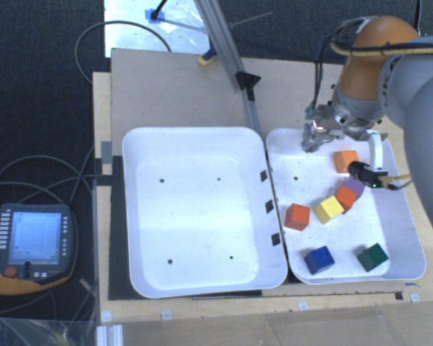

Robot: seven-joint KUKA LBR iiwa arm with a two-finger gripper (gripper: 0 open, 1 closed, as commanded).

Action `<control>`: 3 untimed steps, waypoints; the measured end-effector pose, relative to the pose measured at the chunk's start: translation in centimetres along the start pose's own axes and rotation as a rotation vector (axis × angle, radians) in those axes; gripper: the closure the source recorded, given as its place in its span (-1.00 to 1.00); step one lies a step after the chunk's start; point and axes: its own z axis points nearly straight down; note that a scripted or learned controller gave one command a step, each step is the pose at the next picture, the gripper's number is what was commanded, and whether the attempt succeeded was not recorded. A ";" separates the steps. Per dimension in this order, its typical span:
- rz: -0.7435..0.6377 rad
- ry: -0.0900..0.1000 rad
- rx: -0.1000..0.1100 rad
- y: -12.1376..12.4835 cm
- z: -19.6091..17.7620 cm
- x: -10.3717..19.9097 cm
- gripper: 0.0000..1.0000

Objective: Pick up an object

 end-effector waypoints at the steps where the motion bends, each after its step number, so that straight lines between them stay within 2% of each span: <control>1: 0.001 0.000 -0.001 0.0 -4.8 -0.7 1.00; 2: -0.003 0.000 -0.003 0.3 -11.0 0.1 1.00; 3: -0.006 0.003 0.005 0.4 -9.4 5.5 1.00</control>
